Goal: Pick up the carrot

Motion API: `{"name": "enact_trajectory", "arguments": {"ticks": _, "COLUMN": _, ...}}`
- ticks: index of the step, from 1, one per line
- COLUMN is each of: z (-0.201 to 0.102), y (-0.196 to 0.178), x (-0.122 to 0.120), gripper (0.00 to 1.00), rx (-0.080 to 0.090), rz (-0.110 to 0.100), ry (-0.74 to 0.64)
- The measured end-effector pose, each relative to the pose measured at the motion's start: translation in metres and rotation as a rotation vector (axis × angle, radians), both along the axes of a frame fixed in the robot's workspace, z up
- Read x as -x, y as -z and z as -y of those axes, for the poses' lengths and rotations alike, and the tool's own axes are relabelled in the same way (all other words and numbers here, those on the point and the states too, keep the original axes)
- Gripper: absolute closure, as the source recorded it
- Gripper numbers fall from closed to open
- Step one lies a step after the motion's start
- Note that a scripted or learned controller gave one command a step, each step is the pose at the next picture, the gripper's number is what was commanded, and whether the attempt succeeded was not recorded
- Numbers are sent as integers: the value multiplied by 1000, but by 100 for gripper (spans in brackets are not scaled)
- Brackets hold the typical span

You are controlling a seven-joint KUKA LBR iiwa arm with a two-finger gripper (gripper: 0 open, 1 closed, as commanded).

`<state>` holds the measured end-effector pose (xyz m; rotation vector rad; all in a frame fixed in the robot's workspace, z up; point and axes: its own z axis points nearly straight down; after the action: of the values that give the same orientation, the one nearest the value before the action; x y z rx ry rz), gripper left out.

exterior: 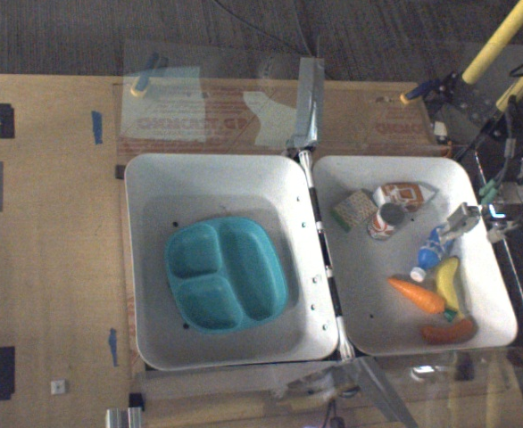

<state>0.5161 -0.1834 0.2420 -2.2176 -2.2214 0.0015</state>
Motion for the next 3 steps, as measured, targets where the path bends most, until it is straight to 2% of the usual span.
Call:
{"name": "enact_trajectory", "arguments": {"ticks": 1, "z": -57, "y": -9, "x": 33, "gripper": 0, "rx": 0, "rz": -1, "ry": 171}}
{"name": "enact_trajectory", "arguments": {"ticks": 2, "z": -54, "y": -19, "x": 33, "gripper": 100, "rx": 1, "rz": 1, "ry": 176}}
{"name": "enact_trajectory", "arguments": {"ticks": 3, "z": -52, "y": -29, "x": 33, "gripper": 100, "rx": 1, "rz": 3, "ry": 179}}
